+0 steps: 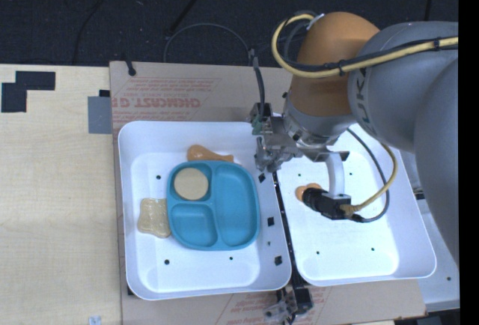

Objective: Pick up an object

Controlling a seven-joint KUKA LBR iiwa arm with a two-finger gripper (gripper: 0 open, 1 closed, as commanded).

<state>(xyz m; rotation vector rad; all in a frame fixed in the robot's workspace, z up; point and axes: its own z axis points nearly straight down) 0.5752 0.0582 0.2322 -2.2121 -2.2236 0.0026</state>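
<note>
The pick looks unfinished, as far as the view shows. The gripper (263,159) hangs at centre frame, over the seam between the two white bins, and its fingers are too small and cluttered to read, so I cannot tell whether it is open or closed, and nothing can be seen held in it.

In the left bin (142,271) the likely things to pick all lie on the floor. A blue divided plate (217,215) sits at the middle with a tan round cookie (190,183) in its upper-left compartment. A pale waffle-like piece (153,217) touches the plate's left edge, and an orange-tan piece (208,154) peeks out above the plate.

In the right bin (374,263) a small orange thing (307,190) lies beside the arm's black fitting (329,205), right of centre.

What is left, I judge: descending onto one item, closing and lifting.
</note>
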